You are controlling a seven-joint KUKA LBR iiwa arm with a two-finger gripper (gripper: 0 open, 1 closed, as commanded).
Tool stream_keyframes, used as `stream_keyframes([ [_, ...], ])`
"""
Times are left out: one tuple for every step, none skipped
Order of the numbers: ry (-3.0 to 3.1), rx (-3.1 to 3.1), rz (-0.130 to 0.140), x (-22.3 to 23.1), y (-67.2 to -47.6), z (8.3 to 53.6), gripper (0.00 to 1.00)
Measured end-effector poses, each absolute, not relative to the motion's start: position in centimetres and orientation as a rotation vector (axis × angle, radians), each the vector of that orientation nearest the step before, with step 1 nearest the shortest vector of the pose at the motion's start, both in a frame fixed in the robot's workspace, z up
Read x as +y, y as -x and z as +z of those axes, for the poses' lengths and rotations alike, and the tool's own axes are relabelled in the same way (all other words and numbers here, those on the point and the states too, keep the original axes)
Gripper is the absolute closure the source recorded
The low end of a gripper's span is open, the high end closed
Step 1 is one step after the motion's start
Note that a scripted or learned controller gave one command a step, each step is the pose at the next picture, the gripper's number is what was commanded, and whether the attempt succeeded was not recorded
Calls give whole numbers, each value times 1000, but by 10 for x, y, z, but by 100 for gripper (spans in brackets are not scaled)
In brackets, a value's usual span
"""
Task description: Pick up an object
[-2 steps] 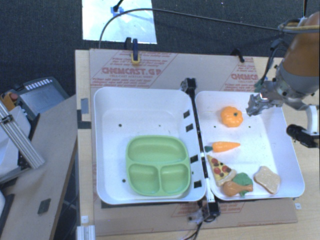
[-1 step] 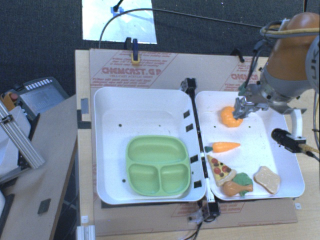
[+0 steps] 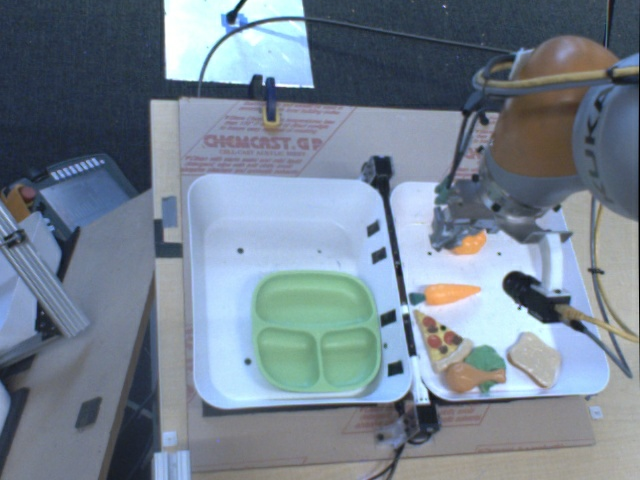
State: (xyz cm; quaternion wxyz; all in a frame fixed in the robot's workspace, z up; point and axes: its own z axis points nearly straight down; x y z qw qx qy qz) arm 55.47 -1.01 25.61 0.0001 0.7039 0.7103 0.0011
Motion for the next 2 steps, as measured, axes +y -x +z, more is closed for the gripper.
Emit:
stream_keyframes([
  [-2211, 2232, 3, 39, -543, 260, 100],
  [-2210, 2234, 4, 96, -534, 258, 100],
])
